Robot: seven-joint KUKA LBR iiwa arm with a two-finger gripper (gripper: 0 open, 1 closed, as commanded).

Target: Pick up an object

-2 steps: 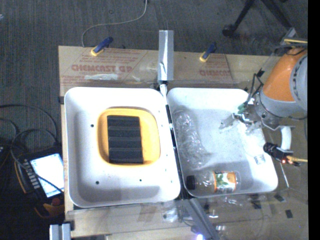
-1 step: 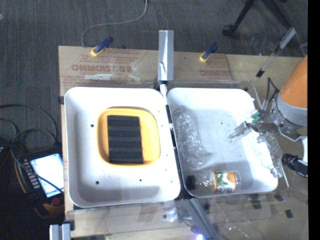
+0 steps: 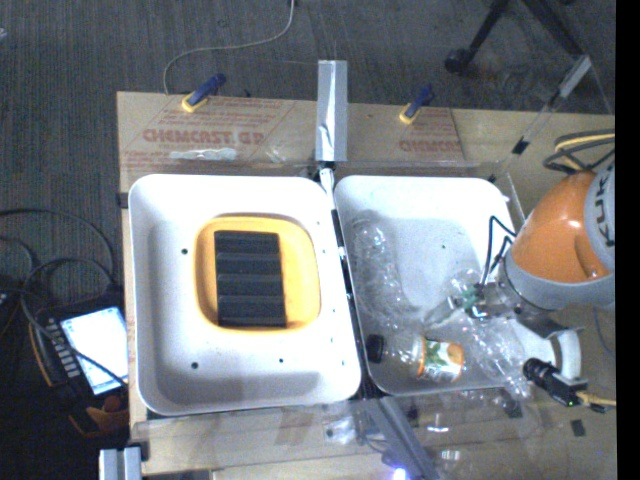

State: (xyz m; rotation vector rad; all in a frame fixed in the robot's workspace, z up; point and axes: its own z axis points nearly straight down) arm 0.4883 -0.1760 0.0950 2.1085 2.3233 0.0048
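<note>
In the left bin [image 3: 160, 268] a yellow rounded tray-like object [image 3: 208, 268] lies flat, with a black ridged block [image 3: 248, 278] in its middle. In the right bin [image 3: 430, 208], a clear plastic bottle [image 3: 425, 356] with an orange and green label and a black cap lies on its side near the front wall. A crumpled clear bottle [image 3: 375, 263] lies along the bin's left side. More clear plastic [image 3: 495, 353] sits at the front right. My gripper [image 3: 474, 302] hangs low over the right bin's right half, just above the clear plastic and the labelled bottle.
The arm's orange band [image 3: 560, 233] and grey wrist overhang the right bin's right edge. A metal post [image 3: 331, 108] stands behind the gap between the bins. Blue and yellow clamps [image 3: 203, 90] hold the board at the back. Cables and a tablet [image 3: 90, 343] lie left of the bench.
</note>
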